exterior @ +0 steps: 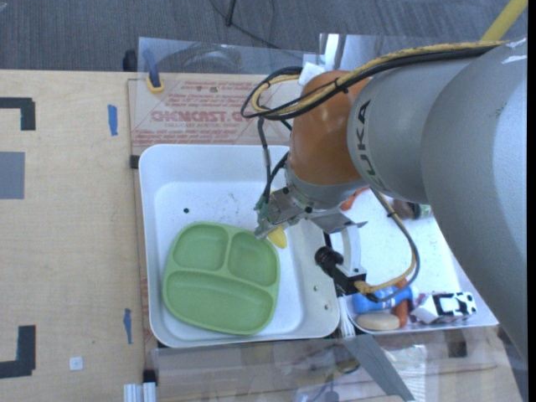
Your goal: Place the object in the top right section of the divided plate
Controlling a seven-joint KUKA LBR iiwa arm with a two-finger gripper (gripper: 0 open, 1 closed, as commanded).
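A light green divided plate [219, 279] lies in the left white bin [167, 182], with two small sections at its far side and one long section at its near side. My gripper [271, 229] hangs just over the right edge of the plate's top right section [251, 258]. A small yellow object [278, 240] pokes out below the fingertips, and the gripper looks shut on it. The orange wrist band and grey arm hide the upper part of the fingers.
The right bin [435, 249] is largely covered by the arm. At its near end lie a blue item [381, 298], a tan oval piece [378, 322], a red piece [403, 311] and a black-and-white object [452, 305].
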